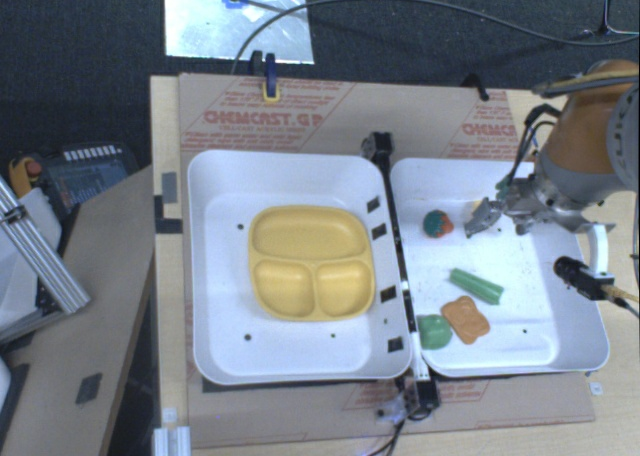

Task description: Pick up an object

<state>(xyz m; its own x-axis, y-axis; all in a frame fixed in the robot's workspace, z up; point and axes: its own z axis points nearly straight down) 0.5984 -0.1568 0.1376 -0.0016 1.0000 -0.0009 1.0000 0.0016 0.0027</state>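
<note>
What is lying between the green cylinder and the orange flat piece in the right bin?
Nothing: the camera view shows bare white bin floor between the green cylinder and the orange flat piece.

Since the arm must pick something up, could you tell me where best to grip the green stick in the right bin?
Grip the green stick at mid-length, from above, fingers across its narrow width. It lies flat and slanted, apart from the orange piece.

two bins, one tray, four small objects

two white bins (210, 344) sit side by side; the left one holds one yellow divided tray (305, 261), the right one holds four small items: one green-and-red ball (436, 224), one green cylinder (476, 285), one orange piece (466, 319), one green lump (433, 331).
</note>
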